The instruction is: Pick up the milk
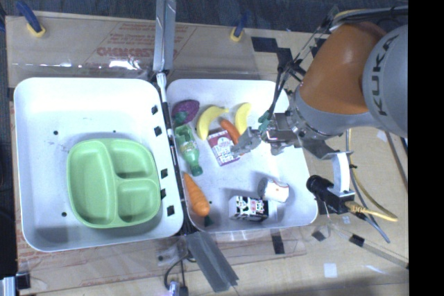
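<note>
Hovering over the right bin (295,90), the claw (251,138) hangs with a grip I cannot tell; the milk (250,207), a cow-patterned carton, lies below it toward the near rim; descend squarely over it, avoiding the neighbouring cup (275,190); one milk, two bananas (220,118), one carrot (197,196).

Black-and-white cow-patterned milk carton (250,207)

Grey KUKA arm (385,73) with an orange band (336,76)

Black "KUKA" lettering marks the grey shell at three o'clock; thin black cables run beside the band, and the metal gripper (251,138) is grey.
</note>
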`<action>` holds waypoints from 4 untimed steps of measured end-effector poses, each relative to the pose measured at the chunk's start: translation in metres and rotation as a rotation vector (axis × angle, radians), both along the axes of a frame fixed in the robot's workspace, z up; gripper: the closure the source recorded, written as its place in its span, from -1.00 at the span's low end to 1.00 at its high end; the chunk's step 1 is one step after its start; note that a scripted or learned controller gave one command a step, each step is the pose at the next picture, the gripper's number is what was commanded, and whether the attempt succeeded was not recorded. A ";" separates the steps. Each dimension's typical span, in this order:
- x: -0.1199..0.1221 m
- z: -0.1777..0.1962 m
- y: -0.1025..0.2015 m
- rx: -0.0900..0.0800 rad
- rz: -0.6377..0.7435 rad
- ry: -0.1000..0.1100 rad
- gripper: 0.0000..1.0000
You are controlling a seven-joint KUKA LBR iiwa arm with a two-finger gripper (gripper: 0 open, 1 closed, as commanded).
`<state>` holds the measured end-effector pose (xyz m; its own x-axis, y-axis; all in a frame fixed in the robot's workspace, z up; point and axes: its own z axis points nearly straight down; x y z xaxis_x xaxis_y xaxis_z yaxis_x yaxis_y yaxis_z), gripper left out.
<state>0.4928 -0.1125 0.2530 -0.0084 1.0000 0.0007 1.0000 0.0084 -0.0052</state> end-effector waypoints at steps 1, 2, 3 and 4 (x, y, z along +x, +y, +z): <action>-0.018 -0.153 -0.029 0.003 0.305 0.000 -1.00; -0.016 -0.122 -0.079 0.000 0.233 -0.004 -1.00; -0.017 -0.123 -0.052 0.002 0.075 -0.001 -1.00; -0.016 -0.099 -0.034 -0.001 0.282 -0.006 -1.00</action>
